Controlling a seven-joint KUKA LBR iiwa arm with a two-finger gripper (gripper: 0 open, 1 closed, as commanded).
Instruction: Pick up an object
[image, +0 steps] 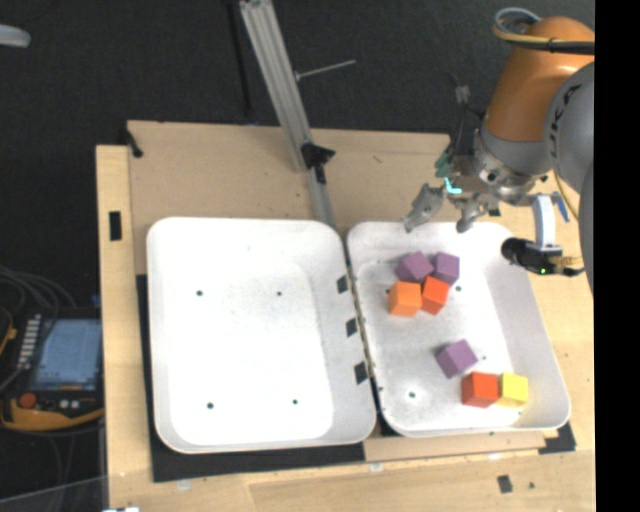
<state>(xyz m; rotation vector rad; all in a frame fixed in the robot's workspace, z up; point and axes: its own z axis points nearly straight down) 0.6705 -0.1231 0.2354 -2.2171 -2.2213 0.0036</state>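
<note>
The end effector (442, 212) hangs open with nothing between its fingers, above the far rim of the right bin (528, 310). In that bin, two purple cubes (414, 266) and two orange cubes (405, 298) cluster near the middle; a third purple cube (457, 357), a red cube (480, 388) and a yellow cube (514, 388) lie nearer the front.

Grey arm (572, 110), orange band (525, 90), metallic wrist.
</note>
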